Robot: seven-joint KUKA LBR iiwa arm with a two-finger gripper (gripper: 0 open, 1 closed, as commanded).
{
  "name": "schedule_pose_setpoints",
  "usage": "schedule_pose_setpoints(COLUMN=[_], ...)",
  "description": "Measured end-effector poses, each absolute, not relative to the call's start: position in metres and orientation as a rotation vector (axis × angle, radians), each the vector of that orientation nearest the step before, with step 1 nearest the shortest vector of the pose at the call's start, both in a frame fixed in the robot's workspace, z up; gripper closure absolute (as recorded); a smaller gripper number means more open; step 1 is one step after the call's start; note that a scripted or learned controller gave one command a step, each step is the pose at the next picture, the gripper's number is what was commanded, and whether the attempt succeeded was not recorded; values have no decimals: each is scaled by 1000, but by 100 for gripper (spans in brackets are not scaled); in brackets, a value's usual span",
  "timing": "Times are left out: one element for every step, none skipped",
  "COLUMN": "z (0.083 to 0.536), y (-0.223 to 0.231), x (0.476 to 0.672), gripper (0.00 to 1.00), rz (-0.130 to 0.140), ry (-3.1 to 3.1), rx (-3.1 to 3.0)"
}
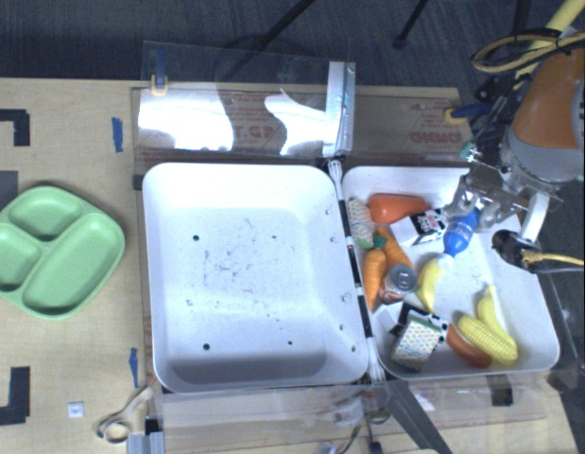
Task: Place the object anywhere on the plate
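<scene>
The green divided plate (54, 250) lies on the bench at the far left, outside both bins. My gripper (476, 214) hangs over the back of the right bin (542, 324), below the grey wrist and orange band. A small blue object (457, 237) sits right at the gripper's tip, and it is unclear whether it is held or just lying under it. The right bin also holds several toy foods: an orange-red pepper (398, 204), two carrots (373, 272), a yellow banana (429, 284) and a corn cob (483, 335).
The left bin (245, 272) separates the right bin from the plate. A clear plastic sheet (245, 112) stands behind the left bin. A silver can (401, 279) and a patterned box (417, 340) lie in the right bin. Cables (538, 253) trail off the arm at right.
</scene>
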State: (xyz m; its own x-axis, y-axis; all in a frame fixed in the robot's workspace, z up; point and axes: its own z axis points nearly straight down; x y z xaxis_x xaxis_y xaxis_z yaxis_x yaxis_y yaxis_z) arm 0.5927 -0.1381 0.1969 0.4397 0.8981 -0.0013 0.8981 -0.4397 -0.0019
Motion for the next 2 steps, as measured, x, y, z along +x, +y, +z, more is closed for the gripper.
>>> schedule_pose_setpoints(z=[184,183], y=[-67,-3], x=[518,479], gripper=[100,100], rz=[2,3], ry=[-1935,-2003], rx=[-2472,-2416])
